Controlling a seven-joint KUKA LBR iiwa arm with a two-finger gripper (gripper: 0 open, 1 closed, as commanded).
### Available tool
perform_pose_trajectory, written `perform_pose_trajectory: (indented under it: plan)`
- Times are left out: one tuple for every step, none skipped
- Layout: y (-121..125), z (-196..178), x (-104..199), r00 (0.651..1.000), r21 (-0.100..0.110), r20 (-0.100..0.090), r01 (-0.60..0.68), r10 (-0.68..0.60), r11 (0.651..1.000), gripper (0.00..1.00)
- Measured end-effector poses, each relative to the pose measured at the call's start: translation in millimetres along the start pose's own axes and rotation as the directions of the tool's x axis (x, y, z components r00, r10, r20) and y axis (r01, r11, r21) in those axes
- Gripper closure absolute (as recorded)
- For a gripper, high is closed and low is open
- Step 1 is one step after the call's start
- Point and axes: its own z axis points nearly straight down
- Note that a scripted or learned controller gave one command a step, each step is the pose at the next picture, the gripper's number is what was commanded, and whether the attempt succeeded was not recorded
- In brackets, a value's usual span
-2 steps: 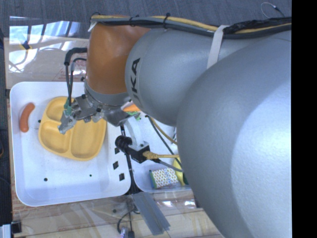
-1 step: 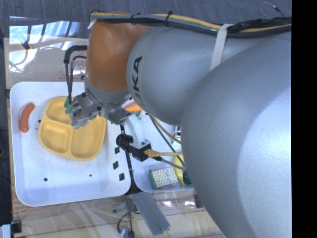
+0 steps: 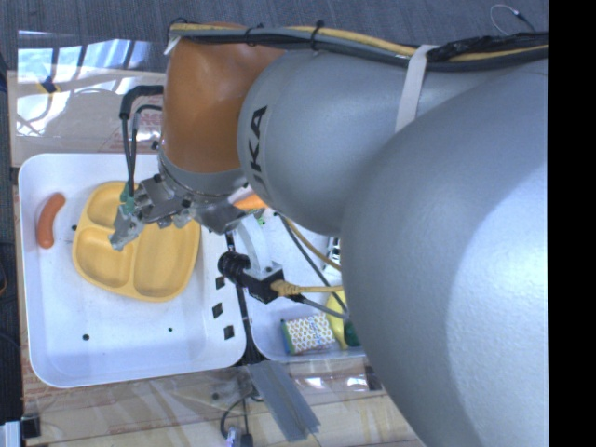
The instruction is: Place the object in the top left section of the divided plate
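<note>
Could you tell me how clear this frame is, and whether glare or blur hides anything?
Camera view: the arm's grey bulk sits close to the lens and looks soft; the claw over the yellow divided plate is small and slightly blurred; bright glare streaks the bench at upper left; the sausage in the left bin reads sharply.
</note>
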Motion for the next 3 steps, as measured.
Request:
perform_pose_trajectory:
  plan:
    - [0.5,-8.1,1.4,1.0,0.005,0.001,0.009,-0.009,1.0,1.0]
    - [0.4,-8.0,1.9,1.0,0.005,0.001,0.01,-0.01,1.0,0.0]
    - [1.0,-16.1,3.2,1.0,0.009,0.002,0.019,-0.019,1.0,1.0]
